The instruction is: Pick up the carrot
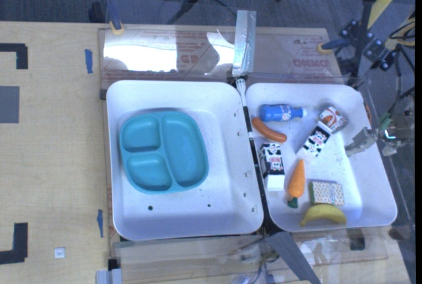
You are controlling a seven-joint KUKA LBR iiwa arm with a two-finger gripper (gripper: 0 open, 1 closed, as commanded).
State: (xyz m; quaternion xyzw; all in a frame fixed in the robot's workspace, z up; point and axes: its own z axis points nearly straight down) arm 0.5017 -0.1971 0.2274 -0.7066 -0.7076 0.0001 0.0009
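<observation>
Looking down on the desk point(46, 144), I see two white bins side by side. The left bin point(224, 111) holds a blue tray point(163, 151) with three parts. The carrot point(296, 180) lies in the right bin point(372, 200), near the middle, with its thin end pointing up. Just beside it on the left is a small black and white box point(272, 161). Below it lies a banana point(323, 214), and a checked packet point(327, 193) sits to its right. A sausage point(268, 130) and a blue bottle point(281, 113) lie higher up. The gripper point(361, 142) hangs at the right edge of that bin, well apart from the carrot. I cannot tell how wide it is.
</observation>
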